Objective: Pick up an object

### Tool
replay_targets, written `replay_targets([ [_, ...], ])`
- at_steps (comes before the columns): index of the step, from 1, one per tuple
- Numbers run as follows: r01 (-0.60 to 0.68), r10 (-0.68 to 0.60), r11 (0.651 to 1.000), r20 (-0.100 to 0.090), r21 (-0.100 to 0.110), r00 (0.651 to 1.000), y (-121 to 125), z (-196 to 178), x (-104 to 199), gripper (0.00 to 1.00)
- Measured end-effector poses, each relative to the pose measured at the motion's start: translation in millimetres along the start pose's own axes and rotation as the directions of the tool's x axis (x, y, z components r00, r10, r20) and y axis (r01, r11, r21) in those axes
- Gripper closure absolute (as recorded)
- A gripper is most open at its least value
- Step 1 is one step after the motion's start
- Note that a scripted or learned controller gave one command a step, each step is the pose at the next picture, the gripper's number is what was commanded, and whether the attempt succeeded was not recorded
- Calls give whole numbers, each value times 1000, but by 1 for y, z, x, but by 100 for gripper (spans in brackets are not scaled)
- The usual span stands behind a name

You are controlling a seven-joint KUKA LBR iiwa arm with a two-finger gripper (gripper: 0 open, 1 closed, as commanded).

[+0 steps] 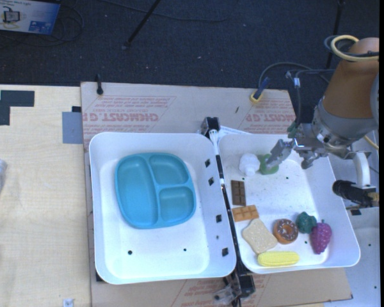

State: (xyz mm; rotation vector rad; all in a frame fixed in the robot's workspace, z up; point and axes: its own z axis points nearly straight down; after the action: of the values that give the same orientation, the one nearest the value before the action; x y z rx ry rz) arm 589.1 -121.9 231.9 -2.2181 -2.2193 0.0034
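Tool (288,151) of the grey arm sits low over the far part of the right white bin (336,200), reaching in from the right; whether it is apart or together I cannot tell. Just left of it lie a small green rounded piece (268,165) and, touching that piece's left side, a white ball-like object (249,164). Nearer, along the bin's left wall, lies a dark brown chocolate bar (238,192), then an orange waffle square (246,213), then a pale slice of toy bread (260,236). A yellow corn cob (278,258) lies at the near edge. Right of the bread sits a brown ring doughnut (285,231), then a dark green leafy toy (306,222) and a purple bunch of grapes (320,236). The left white bin (105,235) holds a blue plastic tray with three compartments (156,190). Both bins stand on a cardboard sheet (147,110) on the pale wooden counter (32,197).
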Motion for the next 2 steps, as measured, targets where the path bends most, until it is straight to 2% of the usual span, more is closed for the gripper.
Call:
replay_targets([
  [1,-2,2,1000,-1,2,1000,-90,109,-11,0],
  [2,1,-1,1000,-5,-13,1000,-108,140,-27,0],
])
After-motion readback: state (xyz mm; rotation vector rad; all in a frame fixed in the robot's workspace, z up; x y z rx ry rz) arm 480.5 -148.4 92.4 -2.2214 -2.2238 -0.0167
